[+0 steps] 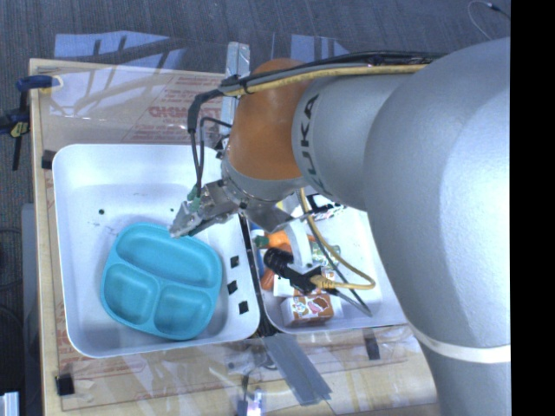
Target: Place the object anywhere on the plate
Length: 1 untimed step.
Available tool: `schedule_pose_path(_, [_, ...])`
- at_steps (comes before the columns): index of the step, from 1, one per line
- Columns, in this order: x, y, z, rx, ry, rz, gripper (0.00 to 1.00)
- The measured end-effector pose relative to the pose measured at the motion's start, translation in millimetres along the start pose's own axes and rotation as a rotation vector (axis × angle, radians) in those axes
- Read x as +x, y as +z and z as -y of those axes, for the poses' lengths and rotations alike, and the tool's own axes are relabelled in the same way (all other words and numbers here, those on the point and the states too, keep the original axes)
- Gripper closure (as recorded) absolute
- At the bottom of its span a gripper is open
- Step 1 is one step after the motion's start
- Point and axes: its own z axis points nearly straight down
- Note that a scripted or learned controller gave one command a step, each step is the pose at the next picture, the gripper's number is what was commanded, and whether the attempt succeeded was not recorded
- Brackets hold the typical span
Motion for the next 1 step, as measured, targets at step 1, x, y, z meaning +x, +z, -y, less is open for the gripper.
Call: schedule_pose_path(1, [0.3,-9.4,-0.8,0.000,-0.004,0.001,1.00])
